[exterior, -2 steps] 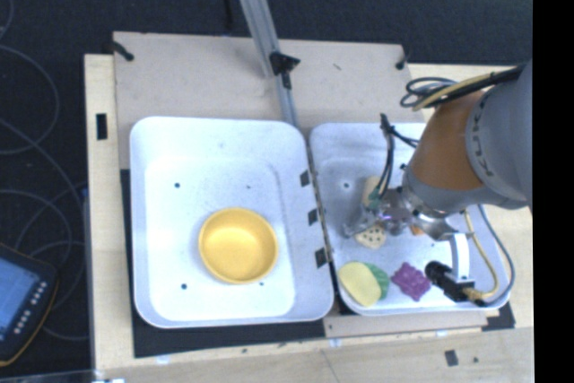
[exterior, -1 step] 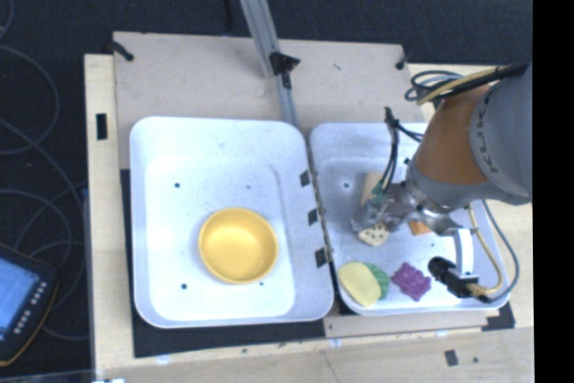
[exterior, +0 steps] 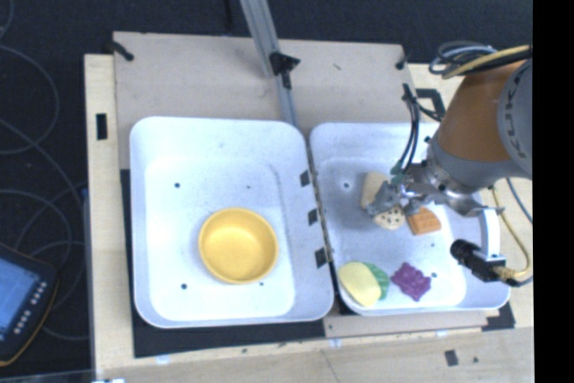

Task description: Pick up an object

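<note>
The arm comes in from the right, and its gripper (exterior: pixel 391 198) hangs low over the middle of the right bin (exterior: pixel 341 143). Right under the gripper lie a tan block (exterior: pixel 373 187) and a pale round piece with dark dots (exterior: pixel 389 218). An orange block (exterior: pixel 424 221) lies just to the gripper's right. Near the bin's front edge sit a yellow and green object (exterior: pixel 362 282) and a purple bunch of grapes (exterior: pixel 412 280). The gripper's body hides its fingertips.
The left bin (exterior: pixel 161 148) holds a yellow bowl (exterior: pixel 238 244) near its front. A slanted metal rail (exterior: pixel 256 4) runs down from the top to the gap between the bins. Cables loop off the arm at the right.
</note>
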`<state>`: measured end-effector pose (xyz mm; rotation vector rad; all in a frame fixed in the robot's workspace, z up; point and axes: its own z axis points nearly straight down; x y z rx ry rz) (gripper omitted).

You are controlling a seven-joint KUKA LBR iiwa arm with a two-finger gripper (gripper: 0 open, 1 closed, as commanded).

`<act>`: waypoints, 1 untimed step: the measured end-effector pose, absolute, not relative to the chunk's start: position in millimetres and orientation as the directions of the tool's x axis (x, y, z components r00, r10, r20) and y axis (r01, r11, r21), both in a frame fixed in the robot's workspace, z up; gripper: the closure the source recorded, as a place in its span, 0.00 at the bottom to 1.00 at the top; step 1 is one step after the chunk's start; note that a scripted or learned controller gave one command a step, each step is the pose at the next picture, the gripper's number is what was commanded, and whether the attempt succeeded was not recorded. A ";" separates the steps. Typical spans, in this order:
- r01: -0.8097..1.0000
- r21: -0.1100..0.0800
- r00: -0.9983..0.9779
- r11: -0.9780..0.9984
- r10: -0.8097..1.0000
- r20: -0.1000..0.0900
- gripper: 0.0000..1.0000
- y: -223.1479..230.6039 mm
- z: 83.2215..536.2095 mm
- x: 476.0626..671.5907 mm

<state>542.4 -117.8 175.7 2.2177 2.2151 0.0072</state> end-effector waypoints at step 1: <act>1.000 0.008 -0.004 0.004 1.000 -0.002 1.00 -117.2 234.6 553.3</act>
